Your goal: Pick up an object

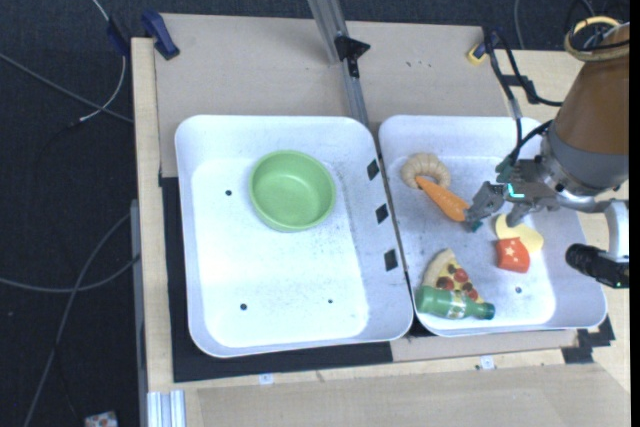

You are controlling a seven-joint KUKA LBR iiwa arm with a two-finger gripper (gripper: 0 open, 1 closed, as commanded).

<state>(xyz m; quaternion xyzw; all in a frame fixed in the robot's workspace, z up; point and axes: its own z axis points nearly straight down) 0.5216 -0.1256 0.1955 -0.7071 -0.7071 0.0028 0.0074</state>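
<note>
1. End effector [488,207] hovered over the right bin [570,310]; whether it was open or closed could not be told.
2. Carrot [443,198] sat just at its 9 o'clock; contact unclear.
3. Right bin also held a croissant [421,166], pizza slice [449,275], green bottle [453,304], red-yellow piece [514,251].
4. Left bin [215,300] held a green bowl [291,189].

text: none legible | labels: none legible | brands: none legible | numbers: none legible | signs: none legible | surfaces checked: left bin [200,245], right bin [560,305], bench [250,65], arm [600,105] | small black marks on left bin's inner edge [380,212]: too small to tell
</note>
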